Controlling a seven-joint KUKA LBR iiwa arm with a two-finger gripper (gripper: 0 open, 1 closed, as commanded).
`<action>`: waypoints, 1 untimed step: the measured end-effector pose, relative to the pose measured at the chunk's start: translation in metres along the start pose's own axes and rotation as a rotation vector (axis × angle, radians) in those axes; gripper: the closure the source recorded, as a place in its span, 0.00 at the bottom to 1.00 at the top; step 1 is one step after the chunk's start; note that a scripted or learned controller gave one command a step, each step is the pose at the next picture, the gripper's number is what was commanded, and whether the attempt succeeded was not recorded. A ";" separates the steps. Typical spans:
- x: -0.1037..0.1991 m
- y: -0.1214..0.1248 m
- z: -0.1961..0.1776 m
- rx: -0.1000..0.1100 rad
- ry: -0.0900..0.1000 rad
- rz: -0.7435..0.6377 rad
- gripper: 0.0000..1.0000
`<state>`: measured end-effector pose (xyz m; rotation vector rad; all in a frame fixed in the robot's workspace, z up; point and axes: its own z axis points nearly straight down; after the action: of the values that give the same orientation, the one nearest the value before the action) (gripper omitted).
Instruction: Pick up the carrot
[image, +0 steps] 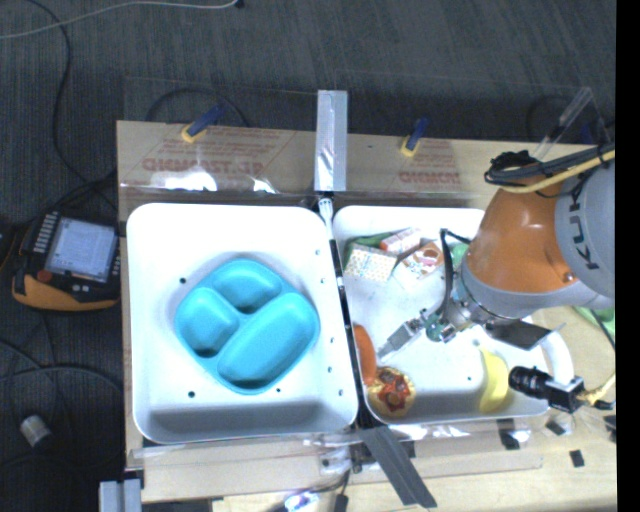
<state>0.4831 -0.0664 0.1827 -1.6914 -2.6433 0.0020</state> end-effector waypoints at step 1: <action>-0.001 -0.001 -0.008 0.003 0.002 0.003 1.00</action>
<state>0.4826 -0.0672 0.1907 -1.6928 -2.6383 0.0037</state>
